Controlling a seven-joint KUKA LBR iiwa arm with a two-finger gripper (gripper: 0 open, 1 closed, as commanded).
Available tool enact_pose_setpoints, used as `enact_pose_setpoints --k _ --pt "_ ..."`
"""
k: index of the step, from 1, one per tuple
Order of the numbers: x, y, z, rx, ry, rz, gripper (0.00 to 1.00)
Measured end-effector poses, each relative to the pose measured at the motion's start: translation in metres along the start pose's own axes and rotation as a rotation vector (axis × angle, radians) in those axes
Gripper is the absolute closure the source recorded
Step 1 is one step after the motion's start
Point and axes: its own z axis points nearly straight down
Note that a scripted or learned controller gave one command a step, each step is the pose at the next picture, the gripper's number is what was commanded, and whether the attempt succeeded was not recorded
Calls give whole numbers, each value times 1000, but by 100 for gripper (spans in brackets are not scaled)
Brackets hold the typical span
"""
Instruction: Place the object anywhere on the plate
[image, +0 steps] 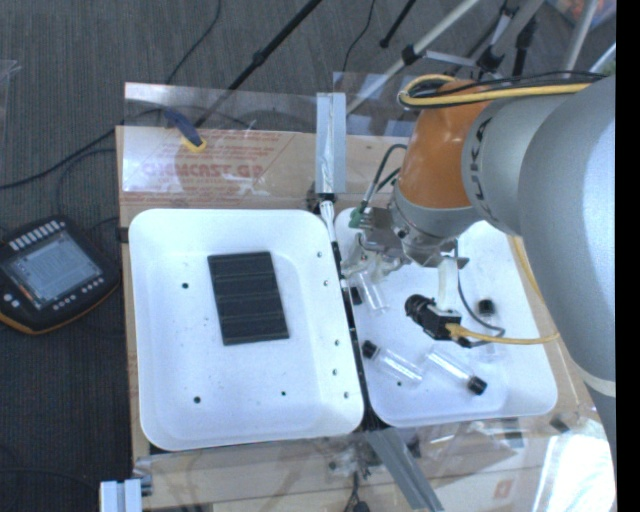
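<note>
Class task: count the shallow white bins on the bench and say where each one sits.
2. The left bin holds a dark ridged plate. The right bin lies beside it under the arm, which hides part of it; small clear tubes lie inside.

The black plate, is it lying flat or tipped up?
Flat. The black plate lies on the floor of the left bin, its whole ridged top facing the camera.
</note>
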Motion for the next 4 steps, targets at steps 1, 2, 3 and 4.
enact_pose_setpoints --k 1,2,3,4 --pt "70 11 -6 0 -1 76 100" --pt "134 5 9 0 -1 -237 100" --pt "222 -40 10 -1 0 -639 100" --pt "223 5 -50 -4 -4 -854 100"
